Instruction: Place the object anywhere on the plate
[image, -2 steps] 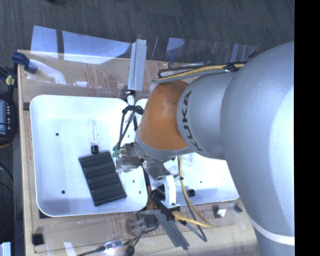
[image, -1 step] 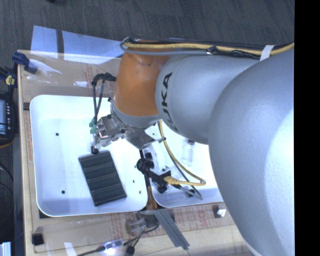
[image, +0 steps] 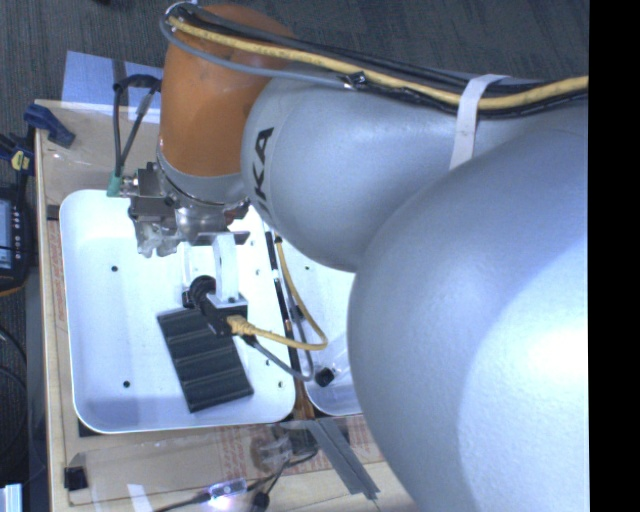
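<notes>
Gripper (image: 152, 236) sits low at the far end of the left bin (image: 90, 300), open or closed you cannot tell; a missed grasp would leave the plate bare.

Arm (image: 450, 250) hides most of right bin (image: 335, 400); one rim sliver shows. It also covers the far right corner of left bin (image: 100, 320). The gripper (image: 152, 238) is blurred, detail unreadable. A dark device (image: 8, 235) is cut by picture's left edge.
</notes>
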